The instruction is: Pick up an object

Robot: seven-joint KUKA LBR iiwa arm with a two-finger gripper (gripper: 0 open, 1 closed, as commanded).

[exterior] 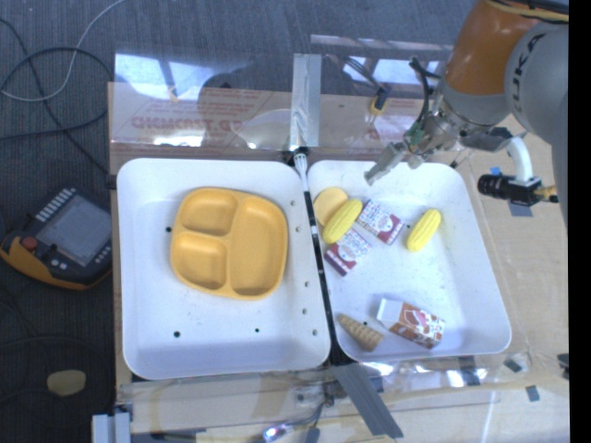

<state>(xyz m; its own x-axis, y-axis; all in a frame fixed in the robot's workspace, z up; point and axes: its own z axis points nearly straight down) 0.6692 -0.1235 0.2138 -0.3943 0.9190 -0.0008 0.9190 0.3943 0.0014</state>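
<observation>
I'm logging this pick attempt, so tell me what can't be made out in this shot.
- Gripper, camera view: small and blurred at the right bin's back rim; grip state unreadable.
- Round yellow piece: partly covered by the yellow toy corn cob; identity unclear.
- Small red-and-white packets: print too small to read.

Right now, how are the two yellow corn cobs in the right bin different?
The left corn cob lies against a round yellow piece and a red-and-white packet; the right corn cob lies alone on the bin floor. The left one looks slightly longer. Both are yellow, tilted the same way, in the right bin.
</observation>
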